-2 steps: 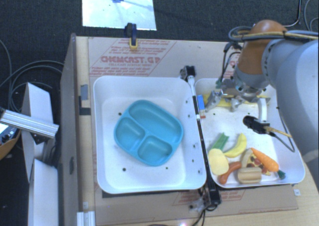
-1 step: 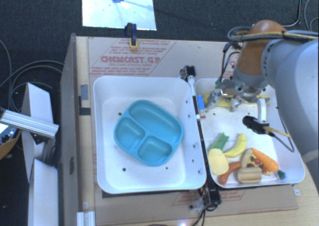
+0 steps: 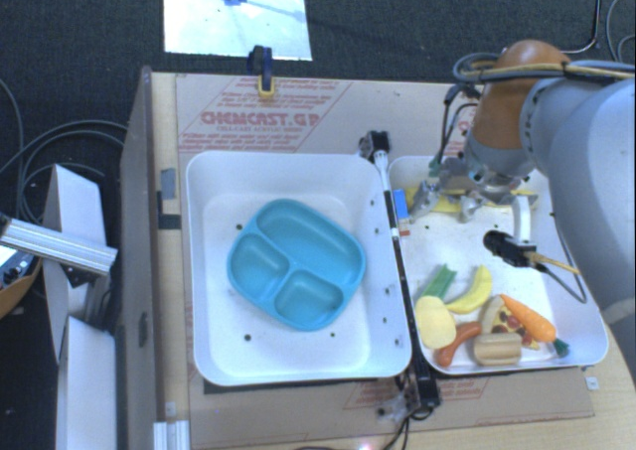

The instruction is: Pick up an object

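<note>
Toy food, a banana (image 3: 475, 291) and carrot (image 3: 529, 317) among it, lies at five o'clock in the right bin (image 3: 586, 344); farther back at two o'clock the gripper (image 3: 459, 202) sits low, its grip impossible to tell; best centre squarely over one piece before closing.

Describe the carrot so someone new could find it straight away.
Look in the right bin, at the pile of toy food in its near corner. The carrot lies slanted at the pile's right edge, the one long orange piece with a green tip.
</note>
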`<control>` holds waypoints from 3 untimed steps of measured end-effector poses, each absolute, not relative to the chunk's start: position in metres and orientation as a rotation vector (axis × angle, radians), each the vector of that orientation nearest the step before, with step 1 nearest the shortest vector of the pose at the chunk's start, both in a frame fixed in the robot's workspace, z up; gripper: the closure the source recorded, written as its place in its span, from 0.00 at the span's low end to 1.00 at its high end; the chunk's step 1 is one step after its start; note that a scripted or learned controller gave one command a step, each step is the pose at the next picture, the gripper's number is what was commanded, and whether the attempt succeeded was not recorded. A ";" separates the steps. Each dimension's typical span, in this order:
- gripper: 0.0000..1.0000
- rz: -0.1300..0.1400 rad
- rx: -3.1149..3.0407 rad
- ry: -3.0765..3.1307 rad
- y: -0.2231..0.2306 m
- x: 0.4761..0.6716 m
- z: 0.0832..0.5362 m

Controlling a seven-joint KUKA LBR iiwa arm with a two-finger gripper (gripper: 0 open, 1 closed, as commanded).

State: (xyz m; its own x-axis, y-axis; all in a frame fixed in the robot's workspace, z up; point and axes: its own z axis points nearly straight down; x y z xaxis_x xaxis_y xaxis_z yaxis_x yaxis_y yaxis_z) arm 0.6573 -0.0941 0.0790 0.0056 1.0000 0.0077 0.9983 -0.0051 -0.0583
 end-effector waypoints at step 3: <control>0.00 0.060 -2.202 -2.183 -0.092 0.657 0.079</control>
State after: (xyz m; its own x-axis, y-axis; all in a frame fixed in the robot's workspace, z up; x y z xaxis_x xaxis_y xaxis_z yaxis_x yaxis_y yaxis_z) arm 0.6572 -0.0916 0.0791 0.0086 1.0000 0.0008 0.9984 -0.0086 -0.0560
